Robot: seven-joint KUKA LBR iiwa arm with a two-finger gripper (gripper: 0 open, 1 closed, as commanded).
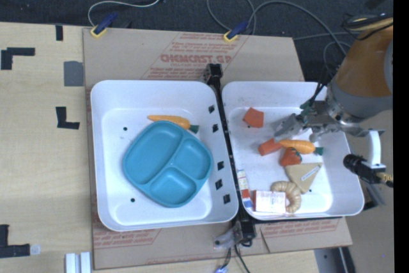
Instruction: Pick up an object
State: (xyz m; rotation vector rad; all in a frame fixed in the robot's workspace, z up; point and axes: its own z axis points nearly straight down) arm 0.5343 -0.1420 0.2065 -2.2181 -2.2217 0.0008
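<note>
Toy foods lie scattered in the right bin, all placed here relative to the orange carrot near that bin's middle. An orange-red block sits up and to the left of the carrot, well apart from it. A red piece lies just left of the carrot, and another red piece sits just below it, touching or nearly so. A tan wedge rests below the carrot, with a tan croissant lower still and a small white and red box just left of the croissant, by the bin's near wall.

The gripper hangs just above and slightly left of the carrot, on the grey arm with its orange band, which comes in from the carrot's right. Whether the fingers are wide, narrow or around anything, I cannot tell; they blur into the bin floor.

Far left of the carrot, in the left bin, a blue divided plate lies flat, with a second carrot at its upper edge. Both bins rest on a cardboard sheet on the desk
</note>
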